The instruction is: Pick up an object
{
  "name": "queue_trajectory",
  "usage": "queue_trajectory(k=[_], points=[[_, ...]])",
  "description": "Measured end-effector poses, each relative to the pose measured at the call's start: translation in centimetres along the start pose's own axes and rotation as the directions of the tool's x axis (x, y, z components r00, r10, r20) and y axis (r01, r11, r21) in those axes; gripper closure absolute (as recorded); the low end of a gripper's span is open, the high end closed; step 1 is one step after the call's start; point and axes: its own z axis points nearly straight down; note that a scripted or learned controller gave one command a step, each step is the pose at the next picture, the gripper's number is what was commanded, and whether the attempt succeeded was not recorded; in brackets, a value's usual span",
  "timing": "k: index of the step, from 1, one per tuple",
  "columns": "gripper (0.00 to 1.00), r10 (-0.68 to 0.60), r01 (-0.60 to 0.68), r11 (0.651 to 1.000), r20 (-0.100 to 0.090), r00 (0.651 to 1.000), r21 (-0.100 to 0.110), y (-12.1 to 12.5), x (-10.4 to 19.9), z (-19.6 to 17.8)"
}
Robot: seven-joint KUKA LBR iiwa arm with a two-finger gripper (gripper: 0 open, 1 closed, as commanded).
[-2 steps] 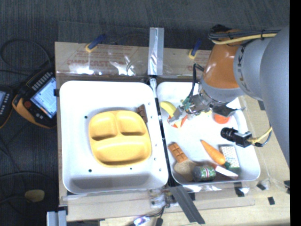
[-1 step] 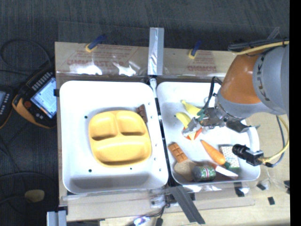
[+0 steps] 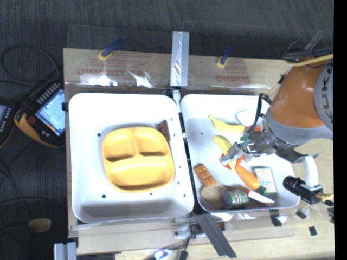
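Arm: grey KUKA with orange band, reaching in from the right over the right bin.
Jaws: low over the middle of the right bin; a reddish tip shows at them, but I cannot tell how far apart they stand or whether anything is held.
Right bin contents: two yellow bananas toward the back; an orange carrot just below the jaws; a waffle-like brown block front left; a green-labelled can lying at the front wall; a white grater-like card beside the carrot.
Left bin: holds a yellow divided plate; a small brown piece at its rear right corner.
Table: clear plastic sheet taped along the back.
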Motion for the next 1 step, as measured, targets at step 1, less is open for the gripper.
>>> queue_trajectory(k=[1], points=[[0.0,0.0,0.0,1.0,0.0,1.0,0.0,0.0,-0.01,-0.01]])
